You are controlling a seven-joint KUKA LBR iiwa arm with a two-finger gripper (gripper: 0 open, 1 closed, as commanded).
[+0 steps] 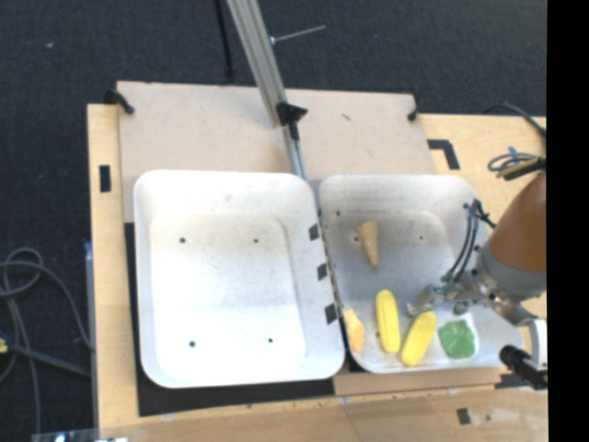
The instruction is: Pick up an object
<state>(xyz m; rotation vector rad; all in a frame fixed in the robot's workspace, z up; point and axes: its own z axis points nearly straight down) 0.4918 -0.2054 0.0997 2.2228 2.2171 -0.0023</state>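
The right bin [396, 196] holds several small items. A tan wedge [369, 242] lies near its middle. Two yellow corn-like pieces [387, 320] [419, 337] rest side by side at the front, with a small orange piece [353, 330] against the left wall and a green object [456, 339] in the front right corner. My gripper [448, 295] hangs low over the right side of this bin, just above the green object and the right yellow piece. I see nothing held in it.
The left bin [230, 274] sits beside the right one, sharing a middle edge. A slanted metal post [262, 53] rises behind the bins. The arm's orange band [523, 233] overhangs the right bin's right rim. Cables [515, 162] lie at the far right.
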